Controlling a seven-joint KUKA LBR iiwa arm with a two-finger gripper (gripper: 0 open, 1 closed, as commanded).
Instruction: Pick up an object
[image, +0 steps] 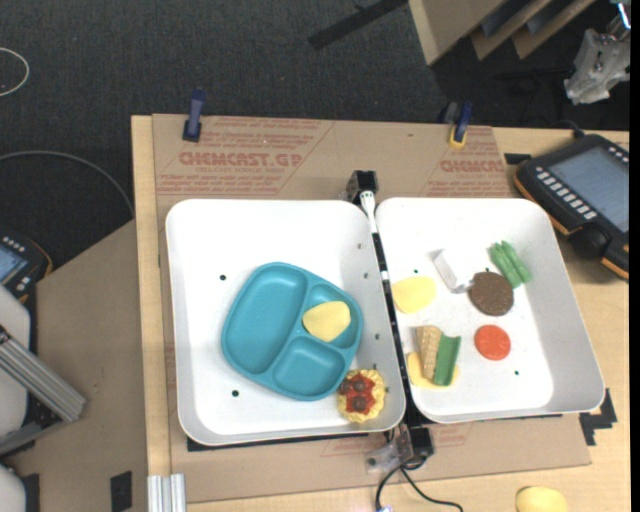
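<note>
The left bin (200, 260) holds a teal divided plate (270, 340) with a pale yellow lump (326, 320) in its upper right compartment. A yellow and red toy pastry (361, 393) lies at that bin's front right corner, off the plate. In the right bin (555, 330) lie a yellow disc (413, 293), a small white block (446, 270), a green piece (510, 263), a brown round cookie (491, 293) and an orange-red disc (492, 342). A tan ridged piece (429, 348) touches a dark green strip (447, 360) near the front.
A black handheld pendant (580, 190) sits beyond the right bin's far right corner. Blue clamps (193, 115) (459, 122) grip the cardboard sheet's back edge. A yellow object (540, 498) lies on the bench at the bottom right. Cables run out below the bins (405, 470).
</note>
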